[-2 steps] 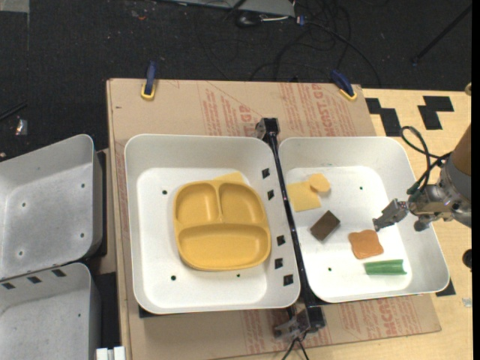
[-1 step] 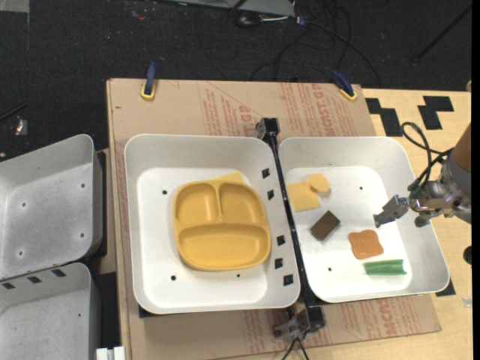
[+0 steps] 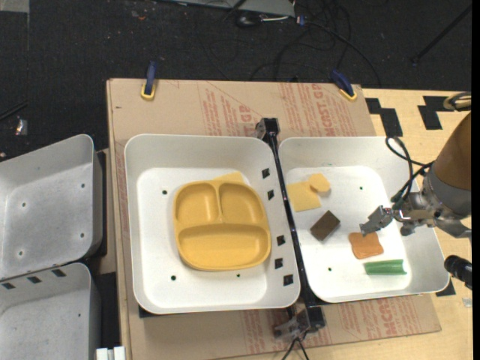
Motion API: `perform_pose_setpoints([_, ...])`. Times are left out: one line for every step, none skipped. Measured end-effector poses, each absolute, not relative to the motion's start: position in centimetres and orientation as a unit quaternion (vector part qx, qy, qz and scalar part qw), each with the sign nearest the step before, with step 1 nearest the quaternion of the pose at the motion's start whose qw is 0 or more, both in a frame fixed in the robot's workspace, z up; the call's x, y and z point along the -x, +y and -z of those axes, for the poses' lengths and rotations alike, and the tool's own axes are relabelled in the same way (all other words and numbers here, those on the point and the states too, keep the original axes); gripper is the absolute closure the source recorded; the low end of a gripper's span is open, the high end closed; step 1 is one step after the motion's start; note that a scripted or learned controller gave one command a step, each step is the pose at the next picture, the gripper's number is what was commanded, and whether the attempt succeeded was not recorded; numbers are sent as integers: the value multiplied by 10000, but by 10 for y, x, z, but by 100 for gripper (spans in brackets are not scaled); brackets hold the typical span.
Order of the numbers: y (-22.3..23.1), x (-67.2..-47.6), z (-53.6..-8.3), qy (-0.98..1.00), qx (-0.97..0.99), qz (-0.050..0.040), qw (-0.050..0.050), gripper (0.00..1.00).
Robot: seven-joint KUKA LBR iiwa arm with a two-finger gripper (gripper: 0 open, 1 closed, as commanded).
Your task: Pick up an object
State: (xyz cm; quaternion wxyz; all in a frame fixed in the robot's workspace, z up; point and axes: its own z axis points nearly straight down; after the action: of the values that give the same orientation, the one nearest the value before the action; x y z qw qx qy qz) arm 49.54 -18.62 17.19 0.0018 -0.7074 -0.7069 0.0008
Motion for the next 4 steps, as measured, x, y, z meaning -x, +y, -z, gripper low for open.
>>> perform_pose_setpoints([-185, -488, -110, -7064, 7078, -14, 30, 0])
perform_pose_setpoints([-184, -487, -91, -7066, 7076, -5, 12, 0])
perform_pose_setpoints([-184, -488, -102, -7063, 7079, 1, -1, 100])
perform_pose_setpoints([-183, -498, -162, -7082, 7060, 13, -27, 100])
